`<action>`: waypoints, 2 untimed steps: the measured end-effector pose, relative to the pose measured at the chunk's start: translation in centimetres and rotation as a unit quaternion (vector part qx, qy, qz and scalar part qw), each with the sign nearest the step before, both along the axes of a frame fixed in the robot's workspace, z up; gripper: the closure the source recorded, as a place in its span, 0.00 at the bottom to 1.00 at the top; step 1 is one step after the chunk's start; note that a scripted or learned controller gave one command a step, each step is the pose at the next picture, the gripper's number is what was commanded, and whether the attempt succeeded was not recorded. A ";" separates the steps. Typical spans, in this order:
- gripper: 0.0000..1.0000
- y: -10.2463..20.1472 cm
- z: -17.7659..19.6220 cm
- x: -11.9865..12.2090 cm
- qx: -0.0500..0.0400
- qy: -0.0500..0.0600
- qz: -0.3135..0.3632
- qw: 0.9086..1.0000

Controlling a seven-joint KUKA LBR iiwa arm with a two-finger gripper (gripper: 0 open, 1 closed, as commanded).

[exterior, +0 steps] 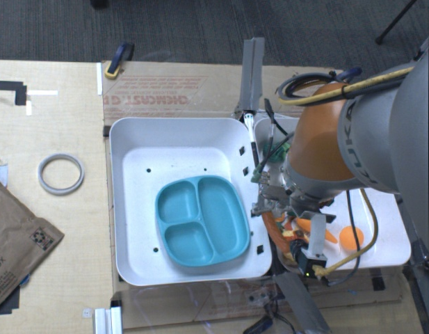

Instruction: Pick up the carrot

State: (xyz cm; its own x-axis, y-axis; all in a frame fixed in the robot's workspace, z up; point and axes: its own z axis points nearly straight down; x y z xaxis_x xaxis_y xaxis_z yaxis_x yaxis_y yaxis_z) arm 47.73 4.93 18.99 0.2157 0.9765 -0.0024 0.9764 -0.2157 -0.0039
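Crowding the lower right of frame, grey-orange arm's jaws [292,223] sit over orange carrot pieces [324,234] in right white bin [388,256] — jaw state can't tell; may grab orange ball [350,238] beside.

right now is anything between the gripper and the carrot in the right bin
Nothing visible does. The gripper is down in the right bin, right at the carrot; the arm's wrist hides the contact itself.

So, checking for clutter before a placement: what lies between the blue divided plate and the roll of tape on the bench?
In the camera view, only the left bin's white floor and wall, then bare bench, separate the blue divided plate from the tape roll.
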 end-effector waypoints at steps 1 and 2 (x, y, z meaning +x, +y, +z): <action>1.00 -6.4 15.0 6.4 -0.001 0.000 -0.006 1.000; 0.00 -6.4 15.0 6.4 -0.001 0.000 -0.006 1.000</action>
State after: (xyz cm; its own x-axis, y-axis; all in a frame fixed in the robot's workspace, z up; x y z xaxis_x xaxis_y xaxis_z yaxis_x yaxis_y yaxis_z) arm 54.13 -1.45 33.97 0.2277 0.9737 -0.0041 0.9737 -0.2277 -0.0037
